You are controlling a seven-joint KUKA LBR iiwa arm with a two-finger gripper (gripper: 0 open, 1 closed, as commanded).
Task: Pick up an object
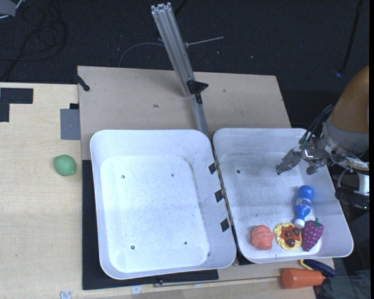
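Orange carrot (301, 277) lies on the counter (31, 192); jaws (291, 161) spread wide, holding nothing, above the right bin (249, 148).

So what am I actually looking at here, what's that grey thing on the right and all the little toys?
You are looking down at a slant from one fixed camera above a bench. The grey thing with the orange band is a robot arm reaching in from the right. Its gripper hangs over the right bin with nothing in it. Its job is to pick something up. Near that bin's front edge lie a blue and white bottle, purple toy grapes, a small yellow plate of toy food and a pink lump. An orange toy lies outside the bin in front. The left bin sits beside it, and a green ball rests on the bench further left.
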